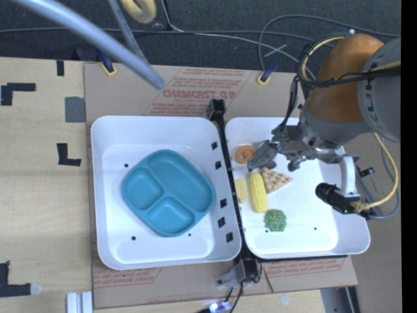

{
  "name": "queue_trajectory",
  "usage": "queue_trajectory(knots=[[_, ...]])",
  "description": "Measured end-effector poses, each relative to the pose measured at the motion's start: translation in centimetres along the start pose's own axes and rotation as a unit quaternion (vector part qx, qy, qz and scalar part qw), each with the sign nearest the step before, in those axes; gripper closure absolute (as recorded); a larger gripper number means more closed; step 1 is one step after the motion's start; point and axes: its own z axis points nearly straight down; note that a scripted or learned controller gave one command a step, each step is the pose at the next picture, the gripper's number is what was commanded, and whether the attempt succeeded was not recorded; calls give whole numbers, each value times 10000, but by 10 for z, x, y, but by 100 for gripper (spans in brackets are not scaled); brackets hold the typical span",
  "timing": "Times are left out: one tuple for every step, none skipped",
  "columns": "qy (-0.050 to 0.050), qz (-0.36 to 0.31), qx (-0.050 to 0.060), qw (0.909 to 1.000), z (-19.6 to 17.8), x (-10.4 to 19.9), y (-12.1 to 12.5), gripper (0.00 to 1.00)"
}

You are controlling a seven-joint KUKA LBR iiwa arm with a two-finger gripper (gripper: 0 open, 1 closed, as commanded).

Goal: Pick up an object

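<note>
Arm enters from the right, orange band up, wrist bent down over the right bin (352, 240). Gripper (266, 162) hangs low with fingers spread apart, gripping nothing, tips just above the pizza slice (276, 180). Corn cob (258, 192) (yellow) lies beside it, broccoli (275, 220) below, donut (245, 153) near the divider. Blue tray (168, 192) sits in the left bin (107, 240).

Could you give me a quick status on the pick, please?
Tool low in right bin, over the pizza slice, nothing visibly held. Corn and donut close alongside. Broccoli apart, unobstructed.
</note>
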Motion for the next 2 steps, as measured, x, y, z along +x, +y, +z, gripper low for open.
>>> queue_trajectory(knots=[[2,-5,-5,10000,-5,53,10,100],[-4,-1,3,10000,14,105,23,100]])
